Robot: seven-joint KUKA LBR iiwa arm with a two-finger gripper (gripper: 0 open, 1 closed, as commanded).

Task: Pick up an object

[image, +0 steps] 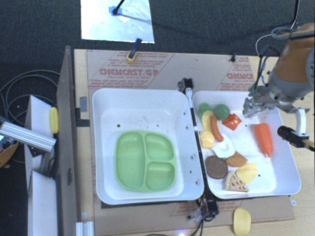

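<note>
The surface (147, 65) is a brown printed board carrying two shallow white bins side by side, the left bin (106, 107) touching the right bin (290, 173) along a shared edge. A small yellow piece (241, 220) lies on the board near its front edge, just outside the right bin.

one fixed camera looks down at a slant from above the brown cardboard-covered bench (147, 65), far enough off to take in both shallow white plastic bins (142, 100) side by side and dark floor beyond. the grey, orange-banded arm (290, 63) enters from the right edge, with both bins lying leftward of it.
</note>
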